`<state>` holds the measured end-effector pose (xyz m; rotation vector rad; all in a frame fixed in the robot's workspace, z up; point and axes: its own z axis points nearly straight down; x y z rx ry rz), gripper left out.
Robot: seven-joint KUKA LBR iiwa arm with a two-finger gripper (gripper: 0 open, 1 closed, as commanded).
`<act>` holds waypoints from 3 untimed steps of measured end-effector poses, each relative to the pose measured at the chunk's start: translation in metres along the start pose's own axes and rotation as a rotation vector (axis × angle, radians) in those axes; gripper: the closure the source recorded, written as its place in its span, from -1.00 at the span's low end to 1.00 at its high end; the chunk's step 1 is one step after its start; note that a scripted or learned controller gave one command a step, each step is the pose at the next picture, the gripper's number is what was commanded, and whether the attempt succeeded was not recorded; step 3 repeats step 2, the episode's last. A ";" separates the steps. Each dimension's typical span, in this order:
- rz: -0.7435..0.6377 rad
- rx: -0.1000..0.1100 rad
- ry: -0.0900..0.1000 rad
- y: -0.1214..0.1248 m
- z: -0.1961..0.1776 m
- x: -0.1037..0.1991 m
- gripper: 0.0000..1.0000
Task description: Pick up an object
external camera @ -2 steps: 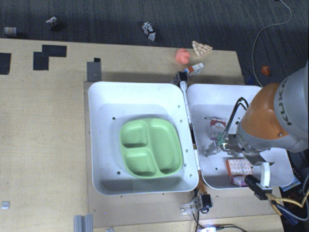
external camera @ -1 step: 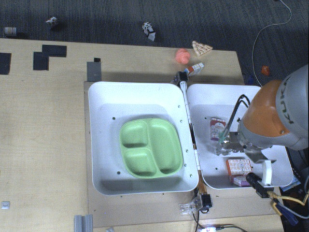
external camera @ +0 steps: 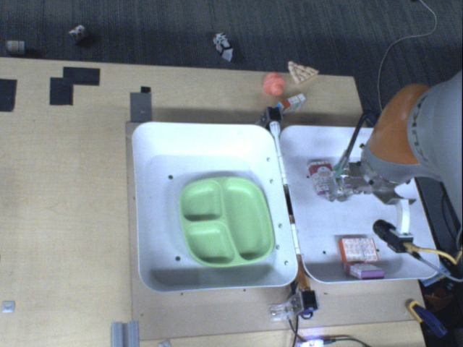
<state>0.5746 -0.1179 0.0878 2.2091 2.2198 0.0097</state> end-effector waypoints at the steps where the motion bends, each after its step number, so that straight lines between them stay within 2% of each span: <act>1: 0.002 0.007 0.001 0.030 -0.004 -0.089 1.00; 2: -0.002 0.004 0.003 0.078 -0.111 0.009 1.00; 3: -0.002 0.004 0.003 0.078 -0.111 0.009 1.00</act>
